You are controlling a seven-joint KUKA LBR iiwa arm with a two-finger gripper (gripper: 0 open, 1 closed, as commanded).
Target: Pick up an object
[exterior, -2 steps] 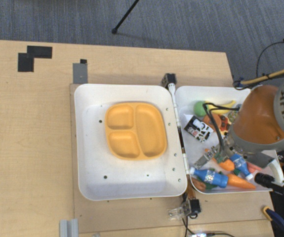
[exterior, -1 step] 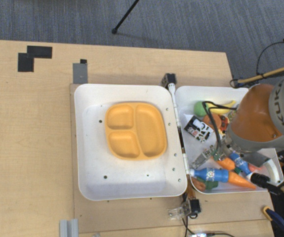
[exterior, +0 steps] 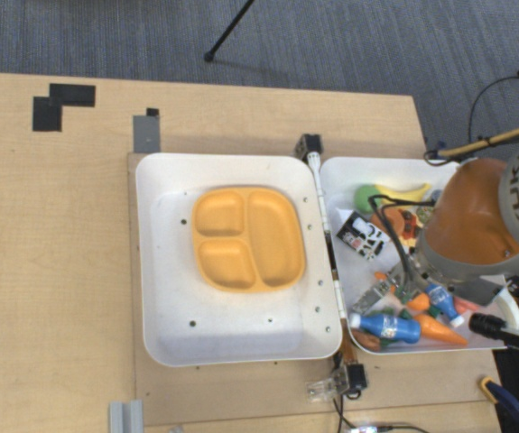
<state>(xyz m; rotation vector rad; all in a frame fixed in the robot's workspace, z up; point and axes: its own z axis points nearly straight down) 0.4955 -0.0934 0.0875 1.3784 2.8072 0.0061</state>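
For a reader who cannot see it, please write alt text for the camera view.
A grey arm with an orange band reaches into the right bin, above a clutter of small objects including a blue bottle. The left bin holds an orange divided plate.

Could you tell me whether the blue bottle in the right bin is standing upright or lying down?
Lying down: the blue bottle rests on its side near the right bin's front wall.
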